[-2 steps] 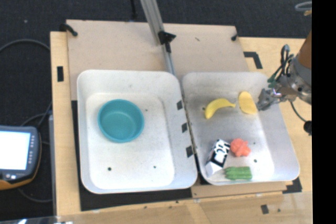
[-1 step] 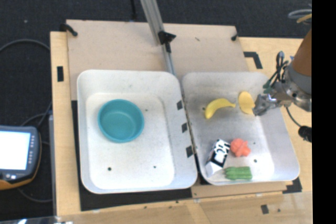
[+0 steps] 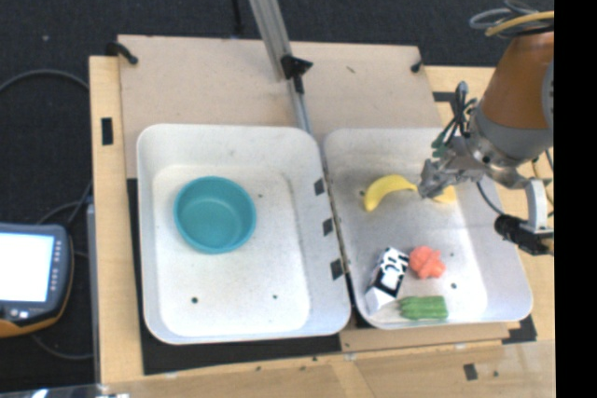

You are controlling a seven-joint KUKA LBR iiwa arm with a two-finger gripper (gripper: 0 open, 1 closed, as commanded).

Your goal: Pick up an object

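Reaching from right, tool touching banana

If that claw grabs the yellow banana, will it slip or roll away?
The curved yellow banana lies flat in the right white bin, so it probably won't roll, though it might pivot. It looks smooth-skinned, so it could slip. The claw sits at its right end.

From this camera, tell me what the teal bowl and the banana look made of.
Teal bowl: likely plastic, judging by its uniform colour and smooth, softly shaded surface. Banana: probably a plastic or foam toy, being evenly yellow without blemishes; the view leaves that open.
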